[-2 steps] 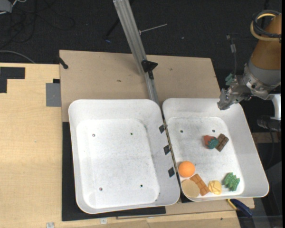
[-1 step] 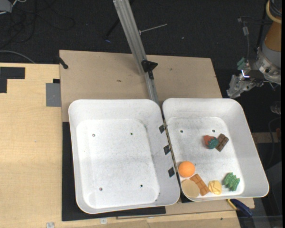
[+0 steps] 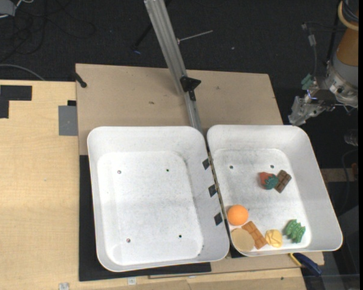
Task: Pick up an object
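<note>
The right bin point(image 3: 302, 144) holds several small objects. An orange ball point(image 3: 238, 214) lies near its left wall. In front of it sit a tan disc point(image 3: 242, 240), an orange-brown block point(image 3: 254, 234) and a yellow piece point(image 3: 273, 238). A green toy point(image 3: 294, 230) lies at the front right. Toward the middle right, a red and teal piece point(image 3: 268, 180) touches a dark brown block point(image 3: 282, 180). My gripper point(image 3: 302, 109) hangs beyond the bin's far right corner, outside the bin and above the dark floor. The orange-banded wrist point(image 3: 346, 47) rises above it.
The left bin point(image 3: 103, 144) stands beside the right one, joined by black clips point(image 3: 209, 189). A slanted aluminium rail point(image 3: 169, 47) runs from the back down to the bins' junction. Brown board lies behind the bins and a light wooden table to the left.
</note>
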Robot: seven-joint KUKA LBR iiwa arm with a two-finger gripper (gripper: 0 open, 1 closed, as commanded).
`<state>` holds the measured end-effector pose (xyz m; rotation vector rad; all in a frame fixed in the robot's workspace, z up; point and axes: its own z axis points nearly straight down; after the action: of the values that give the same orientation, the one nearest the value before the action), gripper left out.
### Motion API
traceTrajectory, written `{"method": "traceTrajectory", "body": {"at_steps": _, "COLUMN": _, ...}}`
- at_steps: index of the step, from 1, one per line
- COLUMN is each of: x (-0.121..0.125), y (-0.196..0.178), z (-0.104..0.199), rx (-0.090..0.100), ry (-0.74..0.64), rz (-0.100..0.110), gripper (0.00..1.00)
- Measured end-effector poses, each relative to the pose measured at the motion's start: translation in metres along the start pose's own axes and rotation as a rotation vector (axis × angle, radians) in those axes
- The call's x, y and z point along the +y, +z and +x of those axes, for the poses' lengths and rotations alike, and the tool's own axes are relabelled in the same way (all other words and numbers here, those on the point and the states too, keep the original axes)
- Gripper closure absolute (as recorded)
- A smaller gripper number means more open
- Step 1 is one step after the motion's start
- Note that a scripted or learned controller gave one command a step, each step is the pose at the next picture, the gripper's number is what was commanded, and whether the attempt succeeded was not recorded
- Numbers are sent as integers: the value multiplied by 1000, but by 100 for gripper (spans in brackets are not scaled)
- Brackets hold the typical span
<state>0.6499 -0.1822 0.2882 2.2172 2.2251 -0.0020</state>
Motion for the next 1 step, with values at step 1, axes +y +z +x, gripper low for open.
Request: {"method": "traceTrajectory", "body": {"at_steps": 1, "x": 0, "y": 14, "z": 52, "rx": 4, "ry": -1, "rz": 3, "gripper": 100}}
